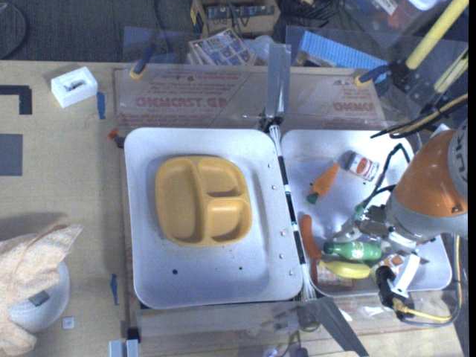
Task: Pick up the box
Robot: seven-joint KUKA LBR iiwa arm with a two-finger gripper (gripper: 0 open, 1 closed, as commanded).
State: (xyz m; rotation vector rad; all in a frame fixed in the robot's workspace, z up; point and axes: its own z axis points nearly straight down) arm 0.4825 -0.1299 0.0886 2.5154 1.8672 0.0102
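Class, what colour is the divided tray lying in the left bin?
Yellow, plain; the divided tray shows best in the camera view.

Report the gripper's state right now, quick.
Gripper: low in the right bin by the green bottle; open or shut cannot be told, and no box is seen in it.

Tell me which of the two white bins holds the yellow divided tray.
The left white bin: the yellow divided plastic tray lies in it, while the right white bin holds the small items.
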